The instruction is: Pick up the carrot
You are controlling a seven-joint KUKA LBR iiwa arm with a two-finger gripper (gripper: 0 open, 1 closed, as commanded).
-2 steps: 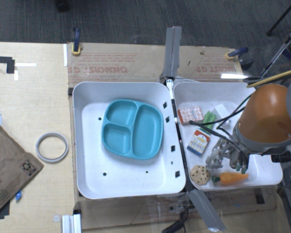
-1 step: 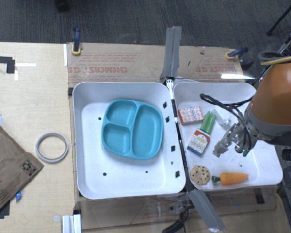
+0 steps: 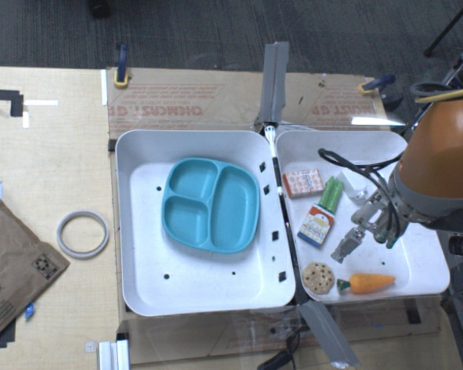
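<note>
The carrot [image 3: 370,283] is orange with a small green top and lies flat near the front edge of the right bin [image 3: 426,262], its green end pointing left. My gripper [image 3: 346,247] hangs over the middle of that bin, up and to the left of the carrot and apart from it. It points down-left toward the cookie. Nothing shows in its grasp. The arm with its orange band [image 3: 446,149] comes in from the right.
In the right bin lie a round cookie [image 3: 318,277], a small colourful box [image 3: 316,226], a green item [image 3: 332,194] and a red-white packet [image 3: 303,181]. The left bin [image 3: 139,268] holds a blue divided plate [image 3: 212,204]. A tape ring [image 3: 82,233] lies on the bench at left.
</note>
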